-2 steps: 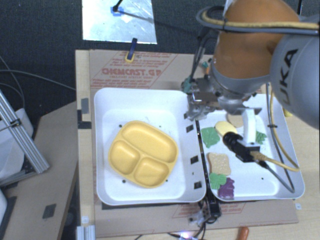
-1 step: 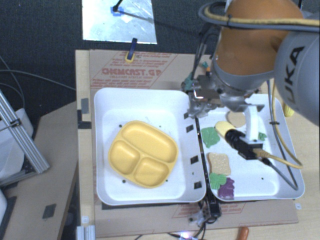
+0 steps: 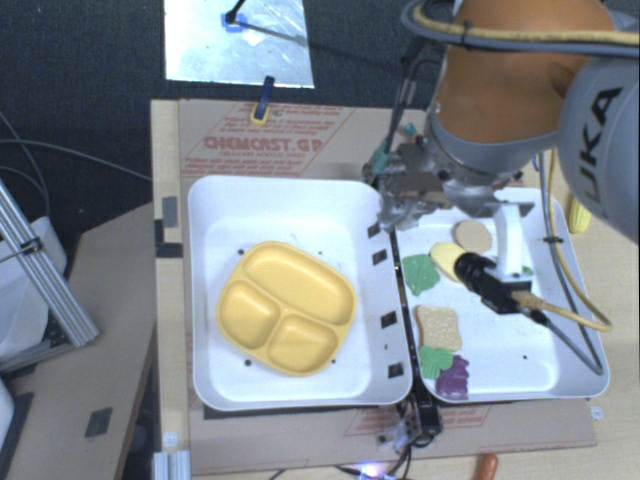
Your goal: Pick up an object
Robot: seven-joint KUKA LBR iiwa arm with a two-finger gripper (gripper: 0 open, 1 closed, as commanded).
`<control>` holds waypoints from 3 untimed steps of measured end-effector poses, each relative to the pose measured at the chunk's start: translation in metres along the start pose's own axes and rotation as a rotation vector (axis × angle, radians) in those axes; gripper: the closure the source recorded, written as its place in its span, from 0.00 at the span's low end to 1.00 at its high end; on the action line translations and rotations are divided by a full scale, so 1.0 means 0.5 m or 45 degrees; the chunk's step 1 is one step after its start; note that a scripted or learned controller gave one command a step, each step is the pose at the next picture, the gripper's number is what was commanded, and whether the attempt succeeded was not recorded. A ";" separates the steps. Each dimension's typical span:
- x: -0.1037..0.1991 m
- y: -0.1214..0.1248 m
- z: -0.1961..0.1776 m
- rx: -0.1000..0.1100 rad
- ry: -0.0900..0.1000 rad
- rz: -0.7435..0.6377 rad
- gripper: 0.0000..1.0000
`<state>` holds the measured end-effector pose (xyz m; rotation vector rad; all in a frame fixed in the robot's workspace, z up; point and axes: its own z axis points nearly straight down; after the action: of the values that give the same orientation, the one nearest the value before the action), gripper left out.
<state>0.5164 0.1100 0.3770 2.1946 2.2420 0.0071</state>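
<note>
My gripper (image 3: 398, 211) hangs over the divider between the two bins, at the right bin's far left corner. Just in front of it lies a green leaf-shaped toy (image 3: 420, 274), with a yellow piece (image 3: 444, 259) beside it and a round tan cookie (image 3: 472, 235) further right. Closer to the front lie a tan bread slice (image 3: 438, 328), a small green piece (image 3: 431, 360) and a purple grape bunch (image 3: 456, 378). I see nothing held in the gripper.
A yellow divided plate (image 3: 287, 308) lies in the left bin (image 3: 205, 228). The right bin (image 3: 560, 368) has bare floor at its front right. The arm's bulk hangs above the right bin's far side.
</note>
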 end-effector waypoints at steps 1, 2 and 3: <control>0.000 0.001 -0.021 -0.003 0.000 -0.006 1.00; 0.115 0.046 -0.051 0.002 0.003 0.016 1.00; 0.245 0.123 0.050 0.006 0.002 0.017 1.00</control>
<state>0.5757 0.2337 0.3525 2.2120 2.2307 0.0033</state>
